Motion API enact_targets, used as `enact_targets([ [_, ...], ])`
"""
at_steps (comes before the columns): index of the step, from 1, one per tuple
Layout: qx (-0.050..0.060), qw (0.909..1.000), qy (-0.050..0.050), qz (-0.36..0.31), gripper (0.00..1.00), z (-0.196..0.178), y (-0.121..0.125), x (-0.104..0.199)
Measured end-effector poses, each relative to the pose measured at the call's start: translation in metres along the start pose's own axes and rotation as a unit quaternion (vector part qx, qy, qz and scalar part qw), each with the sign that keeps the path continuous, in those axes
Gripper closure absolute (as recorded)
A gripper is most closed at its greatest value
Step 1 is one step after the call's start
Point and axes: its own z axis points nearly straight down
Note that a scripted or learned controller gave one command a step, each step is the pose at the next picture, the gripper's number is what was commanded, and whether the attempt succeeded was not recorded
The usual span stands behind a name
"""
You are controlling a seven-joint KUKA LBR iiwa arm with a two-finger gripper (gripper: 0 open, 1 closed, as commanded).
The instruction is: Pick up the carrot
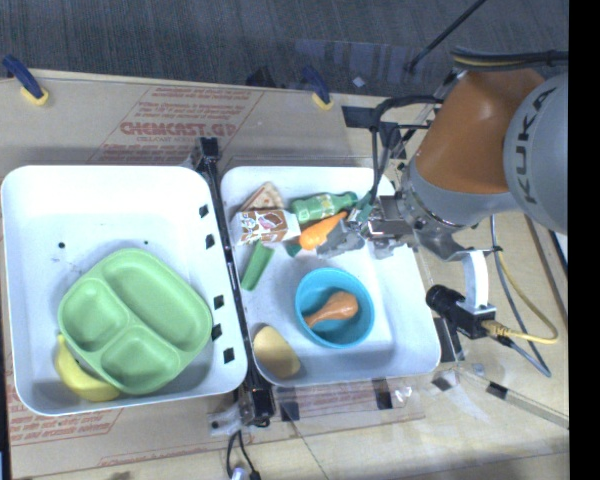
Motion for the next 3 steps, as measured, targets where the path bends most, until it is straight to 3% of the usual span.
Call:
enact_targets([
  [1,-0.003,0.9982,-0.001,-0.059,0.0,0.138,-0.007,-0.035],
  [2,-0.014,0.9943,-0.002,-0.106,0.0,0.153,0.076,-0.086],
  [3,-0.013,0.9938,-0.005,-0.11,1.0,0.144,0.076,-0.087],
])
